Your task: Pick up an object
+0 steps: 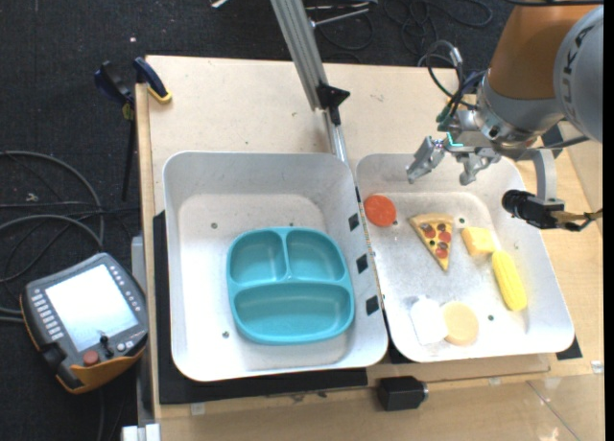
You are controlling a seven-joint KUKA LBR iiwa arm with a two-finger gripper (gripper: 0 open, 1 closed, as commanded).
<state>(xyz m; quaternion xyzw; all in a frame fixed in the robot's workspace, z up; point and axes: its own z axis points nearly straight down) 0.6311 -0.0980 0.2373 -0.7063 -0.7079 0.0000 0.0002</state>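
Starting nearest the camera, the right white plastic bin [552, 329] holds a white disc [425, 320] touching a pale yellow round slice [461, 323], then a yellow toy corn cob [508, 279], a small yellow cheese block [478, 241], a toy pizza wedge [435, 238] and an orange-red round slice [380, 210]. My gripper [447, 167] hangs open and empty above the bin's far edge. I judge the pizza wedge light, rigid and slick; I would pinch across its narrow sides.

I'm seeing a pizza slice [435, 237], tomato slice [381, 209], cheese cube [477, 240], corn cob [509, 280] and two pale discs [445, 321] lying flat in the right bin [552, 334].
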